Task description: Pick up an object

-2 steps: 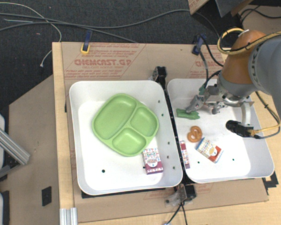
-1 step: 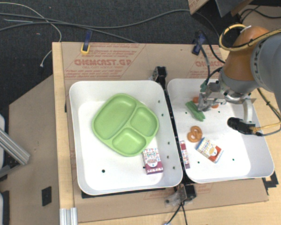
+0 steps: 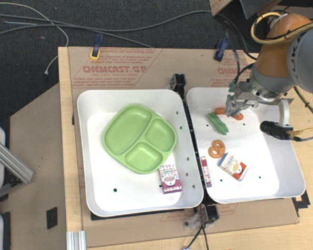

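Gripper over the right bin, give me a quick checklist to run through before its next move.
1. Gripper above the right bin: ok.
2. Orange piece right beside the gripper: ok.
3. Object seen between the fingers: cannot tell.
4. Green bean-like piece lies close by, could get nudged: not ok.
5. Pretzel and small carton lie apart from the gripper: ok.

A single fixed camera hangs above the bench (image 3: pixel 146 61) and looks down at a slant, set far enough back to take in both white bins whole. The left bin (image 3: pixel 88 139) lies near the middle of the frame, the right bin (image 3: pixel 281 176) toward the right side. Dark floor with cables (image 3: pixel 36 20) fills the far strip, and the arm (image 3: pixel 281 40) enters at the far right.
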